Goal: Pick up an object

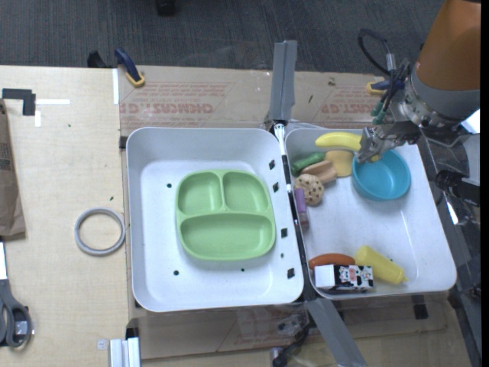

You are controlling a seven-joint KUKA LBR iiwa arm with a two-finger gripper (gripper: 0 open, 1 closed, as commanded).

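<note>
Counter [61,151] of pale wood carries two shallow white bins side by side, and we see a grey arm with an orange band [455,29] reaching in from the right. The left bin [145,266] holds a green divided plate [226,215]. The right bin [428,258] holds the candidate objects: a blue bowl [382,177], a banana [338,140], a yellow bottle-like toy [379,266], a red sausage-shaped toy [331,260], a small black-and-white box [344,278], a green item [307,160] and a tan spotted toy [310,189].

The end effector [370,150] sits at the bowl's near-left rim, between bowl and banana; we cannot tell whether it is spread or closed, and nothing is visibly pinched.

We judge this the approach or grasp step. Next, it would need to close firmly on one object and lift straight up.

Mirrored red lettering on the cardboard [183,102] behind the bins is partly legible, perhaps "CHEMCAL"; we cannot confirm it.
</note>
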